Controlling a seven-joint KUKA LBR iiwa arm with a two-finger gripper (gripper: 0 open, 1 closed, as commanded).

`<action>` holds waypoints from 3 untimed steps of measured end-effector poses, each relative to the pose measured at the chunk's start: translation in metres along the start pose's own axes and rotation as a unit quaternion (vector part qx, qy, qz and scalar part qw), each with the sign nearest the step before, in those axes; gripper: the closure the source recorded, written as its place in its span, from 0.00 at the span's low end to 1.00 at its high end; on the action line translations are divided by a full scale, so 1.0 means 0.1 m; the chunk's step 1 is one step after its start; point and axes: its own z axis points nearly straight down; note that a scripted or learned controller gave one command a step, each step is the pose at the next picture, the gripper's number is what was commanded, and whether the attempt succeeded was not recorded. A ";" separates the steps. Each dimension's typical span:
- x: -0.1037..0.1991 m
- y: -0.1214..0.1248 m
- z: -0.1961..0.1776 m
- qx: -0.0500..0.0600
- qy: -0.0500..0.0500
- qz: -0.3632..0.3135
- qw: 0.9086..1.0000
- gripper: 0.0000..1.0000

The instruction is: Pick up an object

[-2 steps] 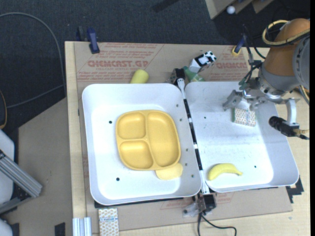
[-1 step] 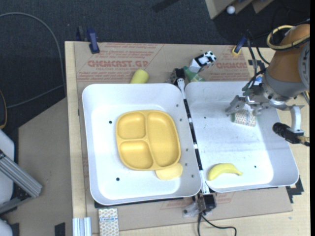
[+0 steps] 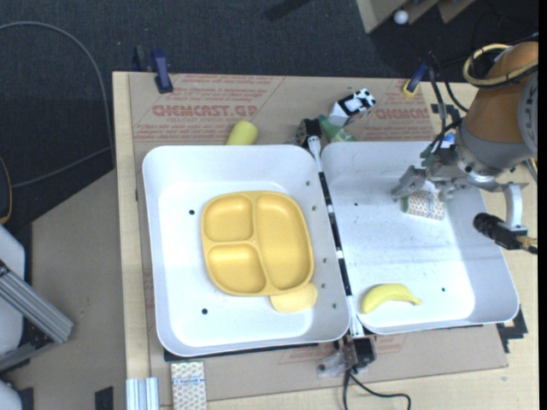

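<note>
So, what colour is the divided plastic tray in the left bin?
Yellow divided plastic tray, seen in the camera view.

**Hidden, cropped and unclear**

The arm [image 3: 504, 101] is cut off by the right edge of the frame. Its jaws overlap the top of a small patterned packet [image 3: 426, 206]; their spread is unreadable. A pale yellow piece [image 3: 295, 299] lies partly under the yellow divided plate [image 3: 256, 243]. A black-and-white item [image 3: 355, 105] at upper centre is too small to identify.

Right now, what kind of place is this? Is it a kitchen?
Probably not a kitchen, more likely a robot lab. A robot arm reaches over two white bins on a cardboard-topped bench, with cables and clamps around. The banana and yellow plate look like practice toys.
</note>
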 end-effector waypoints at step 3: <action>0.06 0.15 0.01 -0.001 0.000 -0.001 1.000 0.00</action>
